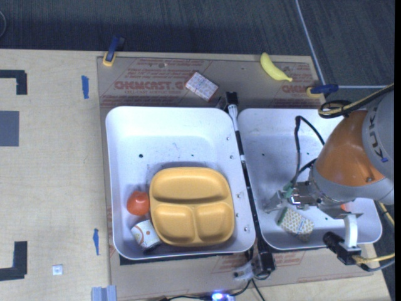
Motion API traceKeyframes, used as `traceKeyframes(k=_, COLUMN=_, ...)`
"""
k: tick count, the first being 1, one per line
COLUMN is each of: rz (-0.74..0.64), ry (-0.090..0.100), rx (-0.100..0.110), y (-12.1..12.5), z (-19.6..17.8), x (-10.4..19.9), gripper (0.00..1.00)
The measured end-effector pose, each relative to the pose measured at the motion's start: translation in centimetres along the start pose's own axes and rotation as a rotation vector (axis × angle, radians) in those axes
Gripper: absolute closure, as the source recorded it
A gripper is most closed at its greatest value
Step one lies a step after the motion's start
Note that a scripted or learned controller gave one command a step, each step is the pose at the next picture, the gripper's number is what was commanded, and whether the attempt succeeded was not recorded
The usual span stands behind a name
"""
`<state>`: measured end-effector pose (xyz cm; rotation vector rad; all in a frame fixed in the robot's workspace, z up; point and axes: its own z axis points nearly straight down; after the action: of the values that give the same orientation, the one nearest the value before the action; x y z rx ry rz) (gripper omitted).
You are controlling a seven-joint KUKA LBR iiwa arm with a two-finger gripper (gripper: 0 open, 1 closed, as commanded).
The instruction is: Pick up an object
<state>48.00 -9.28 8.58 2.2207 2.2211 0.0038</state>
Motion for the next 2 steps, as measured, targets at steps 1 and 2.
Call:
traceKeyframes(k=1, rz=0.001, ry=-0.001, rx=-0.005, y=0.15, z=-1.02, x=-0.01, gripper=1.0)
traceKeyframes(k=2, rz=0.001, ry=-0.001, rx=-0.004, y=0.14, z=-1.02, x=-0.01, gripper=0.0)
